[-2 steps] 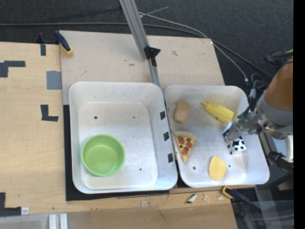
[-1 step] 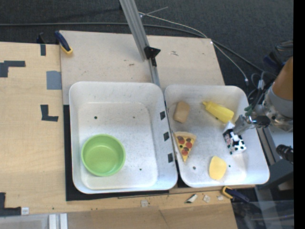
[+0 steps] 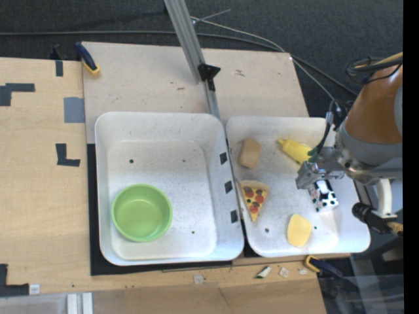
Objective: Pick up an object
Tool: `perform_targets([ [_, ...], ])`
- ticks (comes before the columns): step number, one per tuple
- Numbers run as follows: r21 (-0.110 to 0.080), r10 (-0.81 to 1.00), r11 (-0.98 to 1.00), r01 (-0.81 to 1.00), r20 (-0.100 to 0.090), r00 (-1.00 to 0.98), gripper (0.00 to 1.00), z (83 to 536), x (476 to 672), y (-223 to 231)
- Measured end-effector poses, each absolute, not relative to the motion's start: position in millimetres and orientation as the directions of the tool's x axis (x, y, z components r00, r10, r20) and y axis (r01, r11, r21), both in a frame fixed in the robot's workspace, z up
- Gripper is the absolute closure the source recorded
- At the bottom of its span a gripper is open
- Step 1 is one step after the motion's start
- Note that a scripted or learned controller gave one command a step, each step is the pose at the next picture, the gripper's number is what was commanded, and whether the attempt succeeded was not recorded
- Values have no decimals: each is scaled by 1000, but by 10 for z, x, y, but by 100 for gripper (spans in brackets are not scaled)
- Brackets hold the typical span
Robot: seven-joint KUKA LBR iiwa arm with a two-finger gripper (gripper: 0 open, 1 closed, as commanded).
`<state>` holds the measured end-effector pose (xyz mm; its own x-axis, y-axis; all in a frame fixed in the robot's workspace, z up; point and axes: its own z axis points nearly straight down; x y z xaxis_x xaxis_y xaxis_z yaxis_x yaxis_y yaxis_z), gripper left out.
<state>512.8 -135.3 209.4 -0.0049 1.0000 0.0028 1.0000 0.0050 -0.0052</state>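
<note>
**Gripper low over the right bin, nothing seen in its grasp**

Down at the tip, the two-finger gripper (image 3: 321, 191) hangs over the right side of the right shallow white bin (image 3: 262, 246), and from this slanted view I cannot tell whether its fingers are spread or closed; nothing shows between them. Right at the tip there is a small black-and-white patterned piece (image 3: 325, 197), and whether it belongs to the tool or lies in the bin is unclear.

Moving outward, a yellow banana-shaped toy (image 3: 294, 150) lies just up and left of the gripper. Below it, near the bin's front wall, sits a pale yellow rounded block (image 3: 299, 231). Further left, a toy pizza slice with red dots (image 3: 254, 199) lies close to the divide between the bins, and above it a tan, bread-like block (image 3: 249, 153).

Above the gripper rises the grey arm with its orange band (image 3: 376, 106), coming in from the right.

Across in the left shallow white bin (image 3: 157, 126), a lime-green plastic bowl (image 3: 142, 212) rests in the front-left corner, upright and well apart from the rest.
</note>
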Motion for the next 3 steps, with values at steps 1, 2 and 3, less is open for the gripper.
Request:
perform_targets([
  [1,-7,1000,6,1000,3,-6,100,2031,5132,-744],
  [2,-9,1000,7,1000,4,-7,100,2048,5060,-196],
  [3,-5,1000,7,1000,3,-7,100,2184,5154,372],
])
